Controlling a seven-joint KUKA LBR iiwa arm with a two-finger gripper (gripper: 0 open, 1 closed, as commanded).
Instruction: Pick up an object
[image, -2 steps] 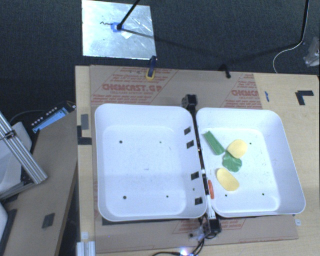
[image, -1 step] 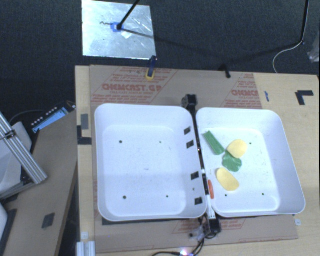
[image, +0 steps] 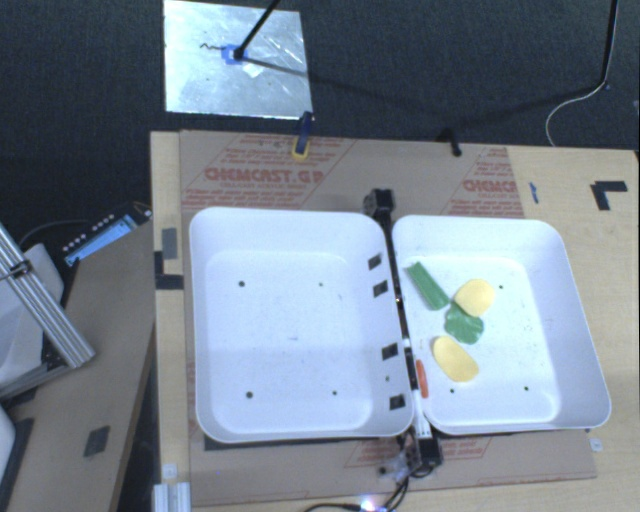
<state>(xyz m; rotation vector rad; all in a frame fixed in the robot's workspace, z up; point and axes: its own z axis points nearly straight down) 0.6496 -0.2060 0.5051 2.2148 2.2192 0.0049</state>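
Objects lie in right bin; board reads "CHEMCAST GP".

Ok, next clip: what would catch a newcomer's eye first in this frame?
Probably the small cluster of coloured pieces in the right bin: a green stick, two yellow pieces and a green lump between them, all toward the bin's left side. Next, a thin orange piece lying by the divider between the bins, and the shiny metal sheet on the dark floor behind the bench.
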